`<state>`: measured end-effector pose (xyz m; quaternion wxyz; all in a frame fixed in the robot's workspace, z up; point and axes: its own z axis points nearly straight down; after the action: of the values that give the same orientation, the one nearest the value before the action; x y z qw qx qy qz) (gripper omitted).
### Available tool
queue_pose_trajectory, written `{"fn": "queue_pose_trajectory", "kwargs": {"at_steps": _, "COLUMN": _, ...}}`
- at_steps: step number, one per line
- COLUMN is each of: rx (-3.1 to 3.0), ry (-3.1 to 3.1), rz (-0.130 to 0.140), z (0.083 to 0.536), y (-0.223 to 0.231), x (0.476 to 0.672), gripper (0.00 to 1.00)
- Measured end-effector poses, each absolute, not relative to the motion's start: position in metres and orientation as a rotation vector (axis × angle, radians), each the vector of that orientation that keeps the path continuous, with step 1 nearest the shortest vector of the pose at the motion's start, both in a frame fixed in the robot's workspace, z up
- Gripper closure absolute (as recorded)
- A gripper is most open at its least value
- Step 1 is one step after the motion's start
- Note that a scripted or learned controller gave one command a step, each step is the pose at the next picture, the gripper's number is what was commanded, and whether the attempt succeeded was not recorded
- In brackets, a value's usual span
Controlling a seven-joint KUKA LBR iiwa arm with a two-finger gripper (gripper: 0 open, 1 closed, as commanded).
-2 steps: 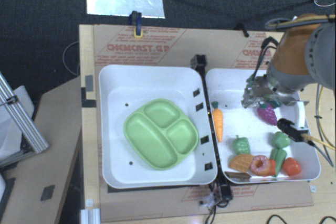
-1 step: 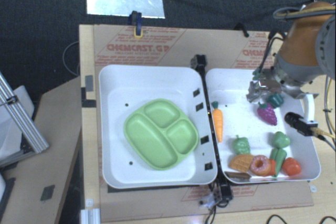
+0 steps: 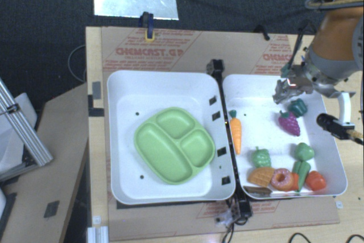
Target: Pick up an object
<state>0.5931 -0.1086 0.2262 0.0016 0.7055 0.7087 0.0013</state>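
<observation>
Camera view: gripper point(image 3: 286, 90) hovers over the right bin point(image 3: 250, 122), above a teal toy point(image 3: 297, 106). Whether it grips anything cannot be told.

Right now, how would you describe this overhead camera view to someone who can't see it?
A robot arm's gripper hovers over the right bin of toy food, beside a teal piece and purple grapes. The left bin holds a green divided plate.

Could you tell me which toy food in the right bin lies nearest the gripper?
The teal piece, just below the gripper; the purple grapes lie farther down.
</observation>
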Motion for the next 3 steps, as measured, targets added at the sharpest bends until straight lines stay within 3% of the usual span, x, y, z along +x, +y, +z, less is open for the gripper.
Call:
{"fn": "queue_pose_trajectory", "kwargs": {"at_steps": 2, "rx": 2.213, "ry": 2.232, "rz": 0.002, "z": 0.237, "y": -0.015, "x": 0.535, "gripper": 1.00}}
{"fn": "queue_pose_trajectory", "kwargs": {"at_steps": 3, "rx": 2.216, "ry": 2.230, "rz": 0.000, "z": 0.214, "y": 0.007, "x": 0.510, "gripper": 1.00}}
